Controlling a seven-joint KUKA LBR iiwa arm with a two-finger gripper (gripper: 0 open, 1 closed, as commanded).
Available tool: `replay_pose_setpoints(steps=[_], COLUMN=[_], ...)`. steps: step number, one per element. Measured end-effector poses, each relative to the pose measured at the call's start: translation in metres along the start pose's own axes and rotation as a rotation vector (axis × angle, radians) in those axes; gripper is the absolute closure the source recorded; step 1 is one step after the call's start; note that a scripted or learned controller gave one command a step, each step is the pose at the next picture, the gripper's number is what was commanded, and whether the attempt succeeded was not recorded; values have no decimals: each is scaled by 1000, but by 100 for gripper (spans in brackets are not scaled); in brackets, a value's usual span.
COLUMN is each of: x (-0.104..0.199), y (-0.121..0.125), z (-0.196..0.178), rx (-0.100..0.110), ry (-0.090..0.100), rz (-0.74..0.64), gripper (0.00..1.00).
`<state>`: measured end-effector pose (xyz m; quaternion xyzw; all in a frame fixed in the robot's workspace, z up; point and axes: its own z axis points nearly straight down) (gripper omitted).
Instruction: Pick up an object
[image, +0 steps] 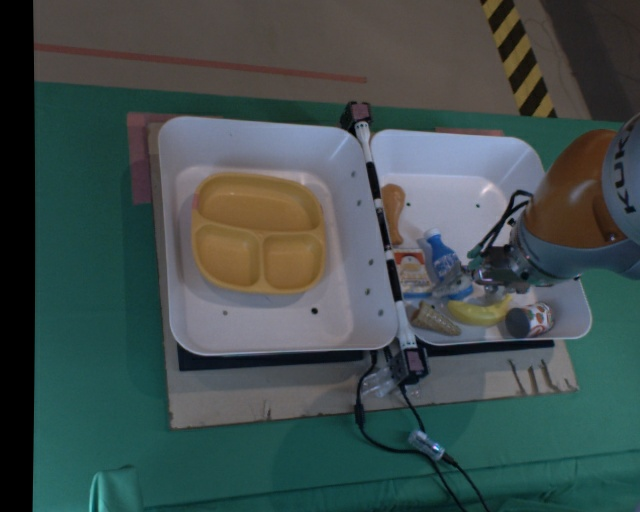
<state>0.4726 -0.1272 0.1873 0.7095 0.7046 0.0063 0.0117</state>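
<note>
Green cloth covers the counter (90, 300), on which two white bins sit side by side. A yellow divided tray (258, 232) lies in the left bin (190, 320). Toy foods are gathered in the right bin (450, 160): a banana (478, 312), a bottle (441, 257), a cone (436, 319). The end effector (490, 280) is seen just above the banana; its state cannot be told.

Right bin (455, 160), near edge: yellow banana (478, 312) flat, waffle cone (435, 319) beside it, blue-capped bottle (441, 259) tilted above.
</note>
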Motion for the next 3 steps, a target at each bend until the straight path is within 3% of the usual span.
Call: replay_pose_setpoints(steps=[1, 2, 3], x=[15, 12, 108], y=[89, 91, 75], z=[2, -14, -123], rx=[4, -10, 15], ry=[-1, -8, 7], rz=[-1, 6, -3], gripper=[0, 100, 100])
